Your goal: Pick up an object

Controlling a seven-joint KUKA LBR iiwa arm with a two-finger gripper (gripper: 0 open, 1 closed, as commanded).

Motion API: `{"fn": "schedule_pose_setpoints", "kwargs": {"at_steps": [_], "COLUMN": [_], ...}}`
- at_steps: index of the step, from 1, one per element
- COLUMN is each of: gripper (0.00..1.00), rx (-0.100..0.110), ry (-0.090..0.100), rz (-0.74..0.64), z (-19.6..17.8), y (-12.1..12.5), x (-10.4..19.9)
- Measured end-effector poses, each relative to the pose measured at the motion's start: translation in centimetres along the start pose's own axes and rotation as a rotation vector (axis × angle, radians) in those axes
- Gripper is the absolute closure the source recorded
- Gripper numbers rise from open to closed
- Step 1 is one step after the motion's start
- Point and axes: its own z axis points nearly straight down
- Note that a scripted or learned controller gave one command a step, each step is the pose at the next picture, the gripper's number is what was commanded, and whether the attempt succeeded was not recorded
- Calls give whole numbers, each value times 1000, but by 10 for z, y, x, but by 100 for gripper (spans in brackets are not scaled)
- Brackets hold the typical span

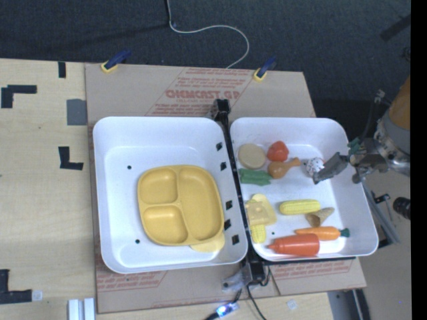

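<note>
From above, the gripper (331, 169) hangs at three o'clock over the right bin (337, 131) with nothing visibly in it, jaw gap unreadable, so no pick seems made: the corn (299, 207), carrot (320, 233) and tomato (278, 151) lie in the bin, ungrasped.

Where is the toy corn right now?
The toy corn lies in the right bin, near its middle, above the carrot and right of the yellow cheese piece.
</note>
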Motion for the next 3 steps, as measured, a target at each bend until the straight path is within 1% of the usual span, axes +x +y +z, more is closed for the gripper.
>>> {"fn": "schedule_pose_setpoints", "kwargs": {"at_steps": [2,3], "gripper": [0,0], "rx": [4,-2], "ry": [1,-2], "rz": [1,0], "z": [119,162], "y": [-4,-3], "x": [-13,-17]}}
